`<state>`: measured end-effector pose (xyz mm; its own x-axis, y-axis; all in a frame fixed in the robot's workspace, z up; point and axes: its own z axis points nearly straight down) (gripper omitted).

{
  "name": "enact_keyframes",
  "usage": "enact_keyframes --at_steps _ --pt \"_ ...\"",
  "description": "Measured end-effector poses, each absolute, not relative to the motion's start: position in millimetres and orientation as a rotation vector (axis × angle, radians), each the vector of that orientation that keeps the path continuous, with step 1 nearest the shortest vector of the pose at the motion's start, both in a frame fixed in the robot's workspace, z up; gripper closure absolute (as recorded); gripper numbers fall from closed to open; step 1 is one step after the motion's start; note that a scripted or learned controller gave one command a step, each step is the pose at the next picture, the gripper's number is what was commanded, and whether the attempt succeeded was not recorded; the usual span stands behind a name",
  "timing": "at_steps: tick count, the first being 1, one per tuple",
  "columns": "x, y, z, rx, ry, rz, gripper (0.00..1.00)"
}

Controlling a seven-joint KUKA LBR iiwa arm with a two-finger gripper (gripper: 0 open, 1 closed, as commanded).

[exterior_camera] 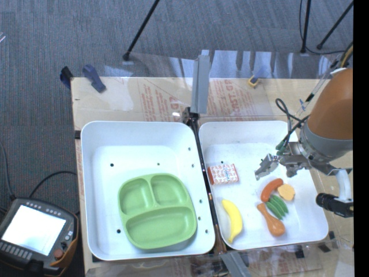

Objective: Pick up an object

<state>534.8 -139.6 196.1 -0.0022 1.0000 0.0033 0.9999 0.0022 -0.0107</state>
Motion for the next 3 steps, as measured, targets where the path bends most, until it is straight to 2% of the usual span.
enact_keyframes --at_steps 1,2,3 --pt "476.0 -206.4 84.4 -2.004 -2.407 0.003 0.0" --pt "474.4 -206.6 90.8 -2.007 -2.396 0.004 1.0" --pt "477.7 -162.5 240.3 -2.128 -2.309 0.0 1.0"
